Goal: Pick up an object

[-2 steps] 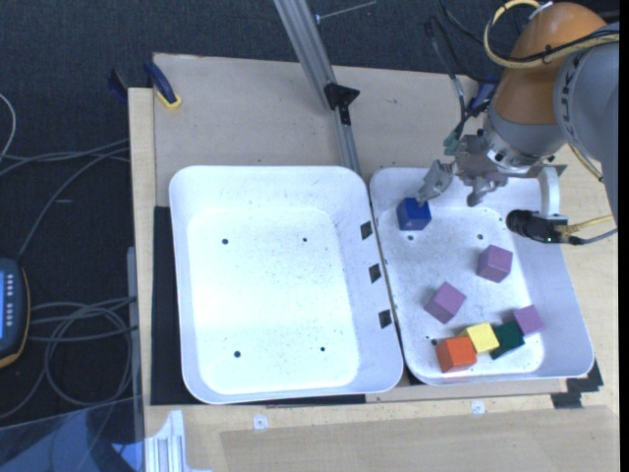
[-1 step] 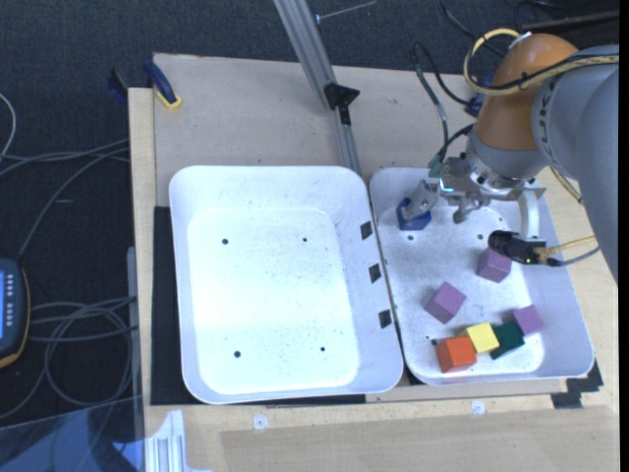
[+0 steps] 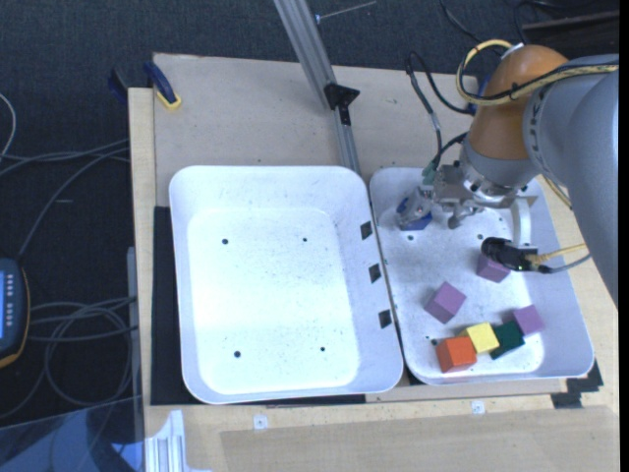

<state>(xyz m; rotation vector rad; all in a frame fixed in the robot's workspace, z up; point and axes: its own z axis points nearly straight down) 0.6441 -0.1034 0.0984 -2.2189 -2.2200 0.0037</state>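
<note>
My gripper (image 3: 438,207) hangs low over the far left part of the right bin (image 3: 560,362), below the orange band of the wrist. A small blue object (image 3: 413,217) lies right at its left side, touching or nearly touching it; whether it is held is unclear. Further forward in the same bin lie a purple cube (image 3: 445,301), a purple block (image 3: 492,267) just under the wrist cable, and another purple block (image 3: 528,319). An orange block (image 3: 455,353), a yellow block (image 3: 483,337) and a green block (image 3: 509,337) sit in a row near the front rim.
The left bin (image 3: 187,293) stands beside the right one, joined by small black clips. A slanted metal pole (image 3: 314,57) rises behind the bins. The grey arm covers the right bin's far right corner.
</note>
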